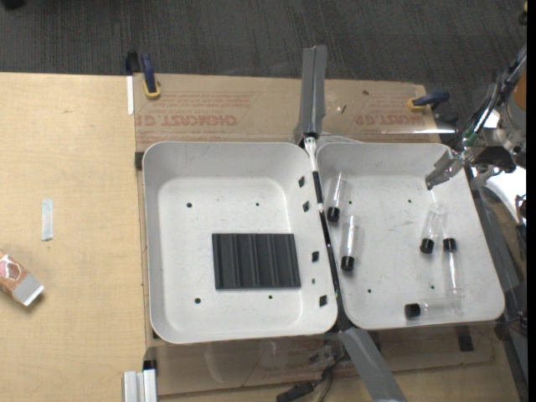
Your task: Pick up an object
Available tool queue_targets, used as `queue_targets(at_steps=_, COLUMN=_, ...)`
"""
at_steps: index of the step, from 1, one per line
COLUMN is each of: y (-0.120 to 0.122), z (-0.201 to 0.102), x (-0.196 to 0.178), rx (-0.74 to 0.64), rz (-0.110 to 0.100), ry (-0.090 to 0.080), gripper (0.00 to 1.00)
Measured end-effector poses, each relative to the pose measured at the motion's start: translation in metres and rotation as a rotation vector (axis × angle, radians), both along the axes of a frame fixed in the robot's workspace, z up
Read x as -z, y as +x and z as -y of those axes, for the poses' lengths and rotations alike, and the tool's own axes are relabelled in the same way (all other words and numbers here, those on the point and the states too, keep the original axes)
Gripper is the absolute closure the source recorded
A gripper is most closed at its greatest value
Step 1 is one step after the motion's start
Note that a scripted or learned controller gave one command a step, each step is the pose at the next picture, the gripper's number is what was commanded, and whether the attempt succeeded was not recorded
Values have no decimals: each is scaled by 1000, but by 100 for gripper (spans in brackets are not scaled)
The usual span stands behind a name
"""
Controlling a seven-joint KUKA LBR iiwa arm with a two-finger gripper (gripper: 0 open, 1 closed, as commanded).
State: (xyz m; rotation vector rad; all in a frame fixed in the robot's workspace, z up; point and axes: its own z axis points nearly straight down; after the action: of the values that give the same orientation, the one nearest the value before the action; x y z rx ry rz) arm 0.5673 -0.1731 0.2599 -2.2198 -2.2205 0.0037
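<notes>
1. The gripper (441, 174) is hanging over the right bin's (381, 308) far right corner; whether it is released or clenched, nobody can tell.
2. Five clear tubes with black caps are lying in that bin: one tube (334, 198) and a second (348, 243) beside the left wall.
3. Two more (432, 229) (451, 266) are resting side by side toward the right wall, and one (431, 309) is lying along the near edge.
4. A black ridged block (255, 260) is sitting mid-floor in the left bin (167, 249).
</notes>
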Motion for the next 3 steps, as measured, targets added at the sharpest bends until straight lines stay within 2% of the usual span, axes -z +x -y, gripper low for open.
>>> queue_targets(at_steps=1, y=-57, z=49, x=118, rx=-59, rz=1, ry=1, gripper=0)
queue_targets(at_steps=2, y=-31, z=41, x=170, rx=-121, rz=-1, ry=12, gripper=0)
queue_targets(at_steps=3, y=-32, z=44, x=161, rx=-117, rz=-1, ry=6, gripper=100)
